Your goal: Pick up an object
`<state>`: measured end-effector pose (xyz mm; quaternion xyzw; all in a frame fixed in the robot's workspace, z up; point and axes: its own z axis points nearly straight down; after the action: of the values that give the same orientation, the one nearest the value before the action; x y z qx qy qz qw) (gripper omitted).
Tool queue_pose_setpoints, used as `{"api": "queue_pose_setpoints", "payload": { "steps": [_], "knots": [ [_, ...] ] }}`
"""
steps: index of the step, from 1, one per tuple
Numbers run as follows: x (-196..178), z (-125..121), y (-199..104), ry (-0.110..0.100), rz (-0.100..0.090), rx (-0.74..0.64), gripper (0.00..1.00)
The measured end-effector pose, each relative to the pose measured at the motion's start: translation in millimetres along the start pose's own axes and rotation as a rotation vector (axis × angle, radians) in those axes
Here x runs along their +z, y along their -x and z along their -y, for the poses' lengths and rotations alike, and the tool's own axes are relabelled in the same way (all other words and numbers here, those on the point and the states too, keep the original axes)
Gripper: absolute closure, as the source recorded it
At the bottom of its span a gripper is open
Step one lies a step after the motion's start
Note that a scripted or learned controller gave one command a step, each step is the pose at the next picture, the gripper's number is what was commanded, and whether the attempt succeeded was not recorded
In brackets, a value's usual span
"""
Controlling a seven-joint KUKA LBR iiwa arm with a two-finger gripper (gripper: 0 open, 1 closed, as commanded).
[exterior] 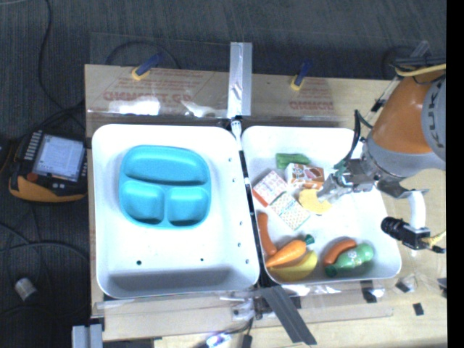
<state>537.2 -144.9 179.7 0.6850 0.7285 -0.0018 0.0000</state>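
The tool point(335, 185) hangs low in the right bin point(377, 216); its grip state cannot be told. A yellow disc point(313, 201) lies just beside its tip.

Blue tray point(164, 185), white bins point(109, 267), orange carrot point(288, 252).

The wooden bench point(348, 93) bears two white bins side by side, the left bin point(105, 267) and the right bin point(384, 259), touching along their inner rims.

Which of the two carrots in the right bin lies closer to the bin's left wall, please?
The carrot resting on the yellow banana; the other carrot lies further right, beside the green item.
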Motion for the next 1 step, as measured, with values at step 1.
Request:
{"api": "queue_pose_setpoints", "payload": {
  "steps": [1],
  "knots": [
    [-115.4,-7.1,-33.4,0.001,0.001,0.107,1.00]
  ]
}}
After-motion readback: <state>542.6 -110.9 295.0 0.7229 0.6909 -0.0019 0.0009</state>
